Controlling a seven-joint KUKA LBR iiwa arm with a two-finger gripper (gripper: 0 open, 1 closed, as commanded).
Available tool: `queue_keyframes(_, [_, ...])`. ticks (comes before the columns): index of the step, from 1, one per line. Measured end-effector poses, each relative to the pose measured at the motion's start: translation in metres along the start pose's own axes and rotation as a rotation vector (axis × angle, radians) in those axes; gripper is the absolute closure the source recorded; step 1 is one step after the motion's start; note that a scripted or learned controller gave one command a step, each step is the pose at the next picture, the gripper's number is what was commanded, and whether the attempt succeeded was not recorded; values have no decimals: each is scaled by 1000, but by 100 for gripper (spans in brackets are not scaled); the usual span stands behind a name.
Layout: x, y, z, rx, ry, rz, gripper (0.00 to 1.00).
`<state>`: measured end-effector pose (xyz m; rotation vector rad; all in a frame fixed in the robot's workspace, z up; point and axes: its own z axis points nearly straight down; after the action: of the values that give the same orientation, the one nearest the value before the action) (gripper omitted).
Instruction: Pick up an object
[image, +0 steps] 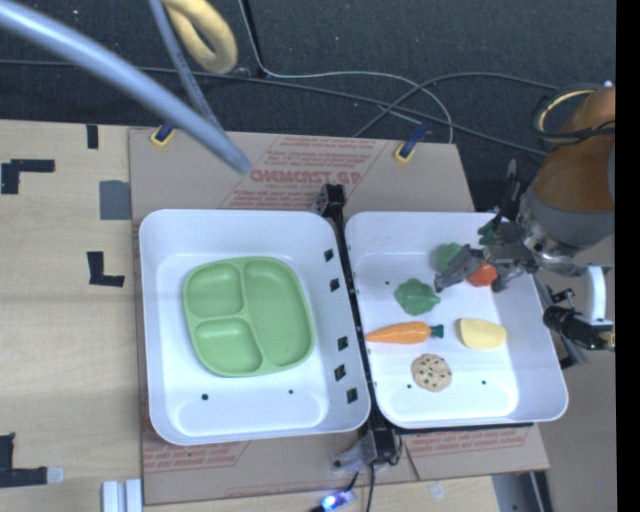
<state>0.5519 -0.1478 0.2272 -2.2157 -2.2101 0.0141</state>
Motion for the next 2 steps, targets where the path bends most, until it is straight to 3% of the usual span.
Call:
queue_keyframes(1, [0, 3, -7, -13, -2, -4, 0])
queue_keyframes(2, [8, 7, 53, -8, -2, -4, 0])
